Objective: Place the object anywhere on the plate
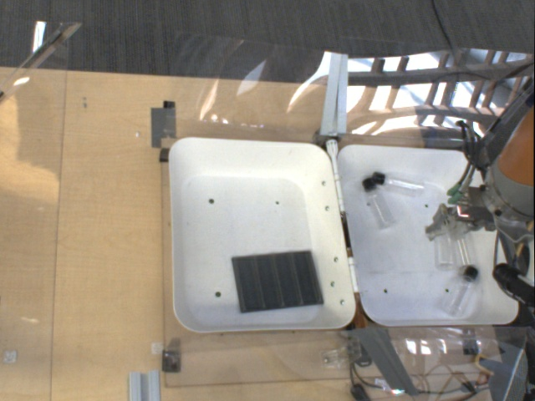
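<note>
A dark grey ribbed plate [277,281] lies flat in the left bin [192,224], near its front edge. Several clear vials lie in the right bin [401,299]. One with a black cap [376,195] rests at the back left, and another black-capped vial [464,286] lies at the front right. A third clear vial [445,251] sits just below my gripper [450,220]. The gripper hangs low over the right side of the right bin, far from the plate. I cannot make out anything held in it.
A raised rim [341,224] divides the two bins. A metal post [333,98] stands behind that divider. The arm's body [512,170] covers the right bin's far right edge. Brackets and cables lie along the bench front [376,366].
</note>
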{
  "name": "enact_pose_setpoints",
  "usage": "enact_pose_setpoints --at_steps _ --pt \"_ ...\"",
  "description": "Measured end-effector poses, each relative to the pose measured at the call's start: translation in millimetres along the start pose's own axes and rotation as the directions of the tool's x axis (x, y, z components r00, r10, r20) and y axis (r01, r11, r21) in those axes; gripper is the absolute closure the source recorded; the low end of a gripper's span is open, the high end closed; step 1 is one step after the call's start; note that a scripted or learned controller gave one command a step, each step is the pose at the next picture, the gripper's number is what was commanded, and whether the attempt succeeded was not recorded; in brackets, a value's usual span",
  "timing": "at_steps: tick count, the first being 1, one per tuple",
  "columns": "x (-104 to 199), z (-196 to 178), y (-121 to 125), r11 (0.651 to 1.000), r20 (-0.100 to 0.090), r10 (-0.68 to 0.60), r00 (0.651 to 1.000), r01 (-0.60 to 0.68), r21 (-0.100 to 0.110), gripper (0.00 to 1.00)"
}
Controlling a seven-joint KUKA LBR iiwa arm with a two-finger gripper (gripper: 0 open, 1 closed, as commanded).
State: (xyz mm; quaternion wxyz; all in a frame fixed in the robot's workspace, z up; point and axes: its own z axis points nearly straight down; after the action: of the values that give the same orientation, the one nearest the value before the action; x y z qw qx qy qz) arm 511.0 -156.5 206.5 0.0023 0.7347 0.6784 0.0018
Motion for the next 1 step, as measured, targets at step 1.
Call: enact_pose_setpoints --at_steps 1 --pt "103.5 0.8 40.7 0.956 -0.001 -0.294 0.956 0.294 -0.001 1.0"
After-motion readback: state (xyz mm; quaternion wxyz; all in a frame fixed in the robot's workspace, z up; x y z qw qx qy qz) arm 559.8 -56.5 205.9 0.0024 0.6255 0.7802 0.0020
